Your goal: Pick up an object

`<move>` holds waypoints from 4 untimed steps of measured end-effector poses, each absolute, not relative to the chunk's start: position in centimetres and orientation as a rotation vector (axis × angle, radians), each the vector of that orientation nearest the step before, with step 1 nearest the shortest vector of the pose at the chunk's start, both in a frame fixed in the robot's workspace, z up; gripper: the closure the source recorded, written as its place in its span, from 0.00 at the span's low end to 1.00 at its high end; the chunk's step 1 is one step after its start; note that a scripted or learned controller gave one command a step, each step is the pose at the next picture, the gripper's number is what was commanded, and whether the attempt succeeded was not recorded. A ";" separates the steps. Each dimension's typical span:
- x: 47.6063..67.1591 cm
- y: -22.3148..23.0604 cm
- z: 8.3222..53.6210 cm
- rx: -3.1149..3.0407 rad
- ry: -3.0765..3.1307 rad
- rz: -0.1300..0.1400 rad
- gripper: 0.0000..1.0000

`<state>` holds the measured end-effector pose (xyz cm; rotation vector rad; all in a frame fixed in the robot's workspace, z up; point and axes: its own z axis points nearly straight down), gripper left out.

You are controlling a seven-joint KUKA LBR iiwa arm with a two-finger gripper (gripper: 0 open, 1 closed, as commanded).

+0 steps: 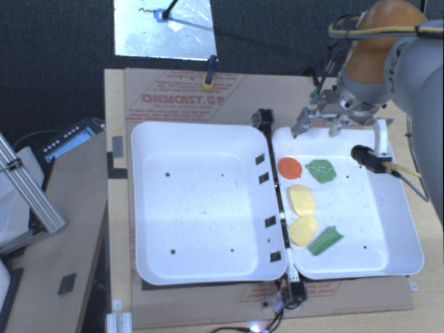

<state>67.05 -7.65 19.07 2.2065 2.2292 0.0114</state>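
The right bin [402,248] holds a red-orange disc [289,167], a flat green leaf-shaped piece [321,170], two yellow pieces [302,200] [303,229] and a green stick-like piece [325,241]. All of them lie along the bin's left half. My gripper [318,126] hangs over the bin's far edge, above and behind the disc and the leaf piece. It is open, its fingers spread apart, and nothing sits between them.
The left bin [201,200] sits beside the right one, with black clips [267,179] along the shared edge. Both rest on a cardboard sheet [180,96]. A shiny metal plate [163,19] lies at the back. The grey arm [416,54] comes in from the upper right.
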 end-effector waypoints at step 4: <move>67.0 15.8 37.8 2.205 2.224 0.026 1.00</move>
